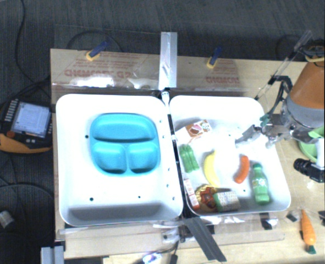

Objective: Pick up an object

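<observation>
Overhead, two shallow white bins sit side by side on the bench. Left bin (74,202) holds a blue compartment tray (125,143), three sections, lying flat near the bin's centre. Right bin (228,104) holds the loose objects.

Contents of right bin, from far to near:
- small red-and-white packet (198,128), near the far left corner, close to the divider between bins.
- green cucumber-like piece (188,158), lying along the left wall.
- yellow banana (210,168), just beside the green piece, roughly mid-bin.
- orange-red sausage-shaped item (241,169), tilted, right of the banana, apart from it.
- green bottle (259,183), just beside the sausage on its right, near the right wall.
- can with a dark label (226,200), on its side against the near wall.
- red-brown wrapped item (204,197), touching the can's left end.

Arm enters from the right, orange band (308,88) visible above the wrist. Gripper (254,134) hovers over the far right part of the right bin, above bare white floor, fingers spread apart and released, nothing between them. One fingertip (242,141) points toward mid-bin. Nearest object is the sausage-shaped item, just nearer the camera than the gripper, not touched.

Outside the bins: an orange carrot-like toy (308,230) lies on the bench at the near right corner; a handheld pendant with a screen (26,123) rests on the floor to the left.
</observation>
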You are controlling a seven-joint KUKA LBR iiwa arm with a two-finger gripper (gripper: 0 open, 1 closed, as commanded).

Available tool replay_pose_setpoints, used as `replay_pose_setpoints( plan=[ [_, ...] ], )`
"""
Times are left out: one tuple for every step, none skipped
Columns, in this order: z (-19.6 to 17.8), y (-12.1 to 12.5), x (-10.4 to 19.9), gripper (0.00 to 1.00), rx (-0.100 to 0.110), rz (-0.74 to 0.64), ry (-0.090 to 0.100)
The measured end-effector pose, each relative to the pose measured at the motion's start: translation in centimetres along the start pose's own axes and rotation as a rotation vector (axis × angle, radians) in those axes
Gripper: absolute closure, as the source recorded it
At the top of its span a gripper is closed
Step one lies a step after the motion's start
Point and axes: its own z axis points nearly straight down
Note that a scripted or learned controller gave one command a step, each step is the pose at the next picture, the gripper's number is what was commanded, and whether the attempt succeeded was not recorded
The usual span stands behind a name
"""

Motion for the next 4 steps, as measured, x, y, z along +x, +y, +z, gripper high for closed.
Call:
replay_pose_setpoints(
  plan=[
    [-4.3,0.0,0.5,0.0,-0.001,0.072,-0.002],
    [10.3,-3.2,4.5,0.0,-0.013,0.013,-0.004],
    [10.3,-2.8,3.6,0.0,-0.014,0.124,0.003],
    [-0.4,-2.7,-1.8,0.0,0.001,0.131,-0.004]
  ],
)
